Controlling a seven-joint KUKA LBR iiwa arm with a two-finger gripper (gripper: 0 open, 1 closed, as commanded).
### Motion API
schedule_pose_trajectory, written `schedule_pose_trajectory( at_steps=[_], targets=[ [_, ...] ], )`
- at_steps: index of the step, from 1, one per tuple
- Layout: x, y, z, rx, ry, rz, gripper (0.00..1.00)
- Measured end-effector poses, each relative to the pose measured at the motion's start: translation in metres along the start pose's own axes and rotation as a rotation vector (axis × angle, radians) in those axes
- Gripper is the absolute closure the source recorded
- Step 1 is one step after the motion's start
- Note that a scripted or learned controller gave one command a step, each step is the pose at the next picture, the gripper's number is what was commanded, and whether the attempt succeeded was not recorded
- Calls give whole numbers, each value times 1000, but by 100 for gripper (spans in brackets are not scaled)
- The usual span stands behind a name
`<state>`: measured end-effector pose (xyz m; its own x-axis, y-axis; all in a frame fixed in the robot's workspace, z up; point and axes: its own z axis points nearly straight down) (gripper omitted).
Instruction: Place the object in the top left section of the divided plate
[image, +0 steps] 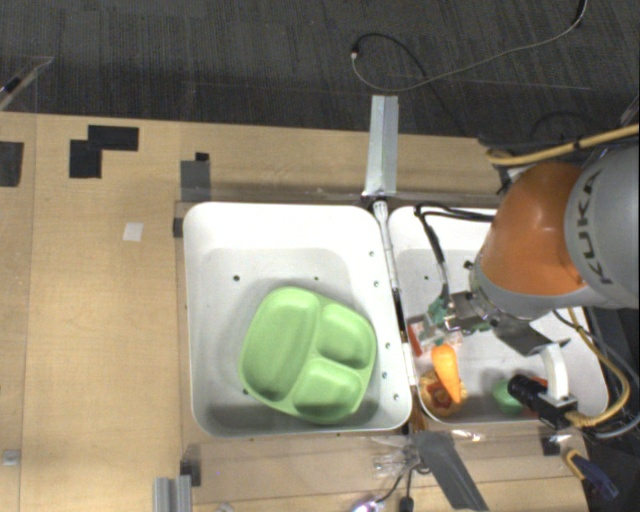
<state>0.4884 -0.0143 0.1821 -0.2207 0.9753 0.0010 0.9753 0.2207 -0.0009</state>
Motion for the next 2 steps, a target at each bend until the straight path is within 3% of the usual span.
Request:
schedule_pose_trajectory(
  at_steps=[1,2],
  targets=[
    [48,11,0,-1,-1,-188,100],
    [65,15,0,-1,-1,-317,100]
  ],
)
